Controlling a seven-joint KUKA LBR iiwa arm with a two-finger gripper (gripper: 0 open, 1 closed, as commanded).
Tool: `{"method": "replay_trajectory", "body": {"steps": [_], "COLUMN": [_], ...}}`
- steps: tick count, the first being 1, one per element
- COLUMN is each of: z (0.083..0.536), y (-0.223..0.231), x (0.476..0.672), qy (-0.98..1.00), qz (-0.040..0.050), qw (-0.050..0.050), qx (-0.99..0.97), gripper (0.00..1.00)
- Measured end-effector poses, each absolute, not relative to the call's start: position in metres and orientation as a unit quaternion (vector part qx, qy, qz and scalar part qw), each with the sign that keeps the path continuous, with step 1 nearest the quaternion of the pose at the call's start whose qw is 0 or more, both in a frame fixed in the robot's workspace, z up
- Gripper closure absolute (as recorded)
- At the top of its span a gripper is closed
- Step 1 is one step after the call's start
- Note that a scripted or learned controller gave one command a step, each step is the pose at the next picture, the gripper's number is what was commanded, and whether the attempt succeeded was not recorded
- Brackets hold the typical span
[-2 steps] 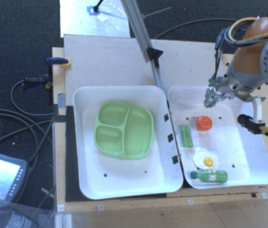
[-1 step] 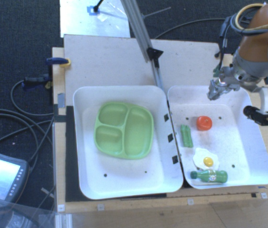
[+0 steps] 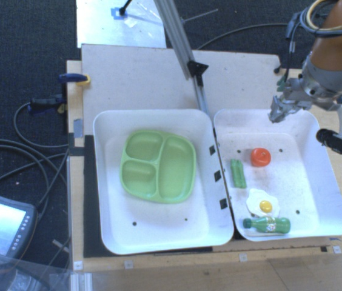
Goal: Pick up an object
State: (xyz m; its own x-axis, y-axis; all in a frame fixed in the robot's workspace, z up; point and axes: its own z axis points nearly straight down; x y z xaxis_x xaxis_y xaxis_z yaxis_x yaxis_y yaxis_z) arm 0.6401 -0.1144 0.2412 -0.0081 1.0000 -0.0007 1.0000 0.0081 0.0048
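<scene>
In the right bin [image 3: 319, 162] lie a small orange-red round object [image 3: 260, 156], a green stick-shaped piece [image 3: 238, 173], a toy fried egg [image 3: 262, 203] and a green bottle [image 3: 268, 225] lying on its side near the front edge. The left bin [image 3: 107, 162] holds a light green divided plate [image 3: 159, 167]. My gripper [image 3: 278, 114] hangs over the right bin's back rim, above and behind the orange-red object, apart from all the objects. Nothing shows between its fingertips.
A slanted metal pole [image 3: 180, 38] crosses the board behind the bins and ends near the divide between them. Cables and a pendant [image 3: 1, 223] lie on the dark floor at the left. A clamp [image 3: 74, 79] sits at the bench's left edge.
</scene>
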Motion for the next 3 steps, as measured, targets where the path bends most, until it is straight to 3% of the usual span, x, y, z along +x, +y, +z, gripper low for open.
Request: {"method": "replay_trajectory", "body": {"steps": [2, 3], "z": [0.254, 0.239], "y": [-0.018, 0.035], "x": [0.614, 0.597], "qy": [0.711, 0.711], "qz": [0.0013, 0.0004], "qw": [-0.001, -0.001], "qx": [0.703, 0.703], "gripper": [1.00, 1.00]}}
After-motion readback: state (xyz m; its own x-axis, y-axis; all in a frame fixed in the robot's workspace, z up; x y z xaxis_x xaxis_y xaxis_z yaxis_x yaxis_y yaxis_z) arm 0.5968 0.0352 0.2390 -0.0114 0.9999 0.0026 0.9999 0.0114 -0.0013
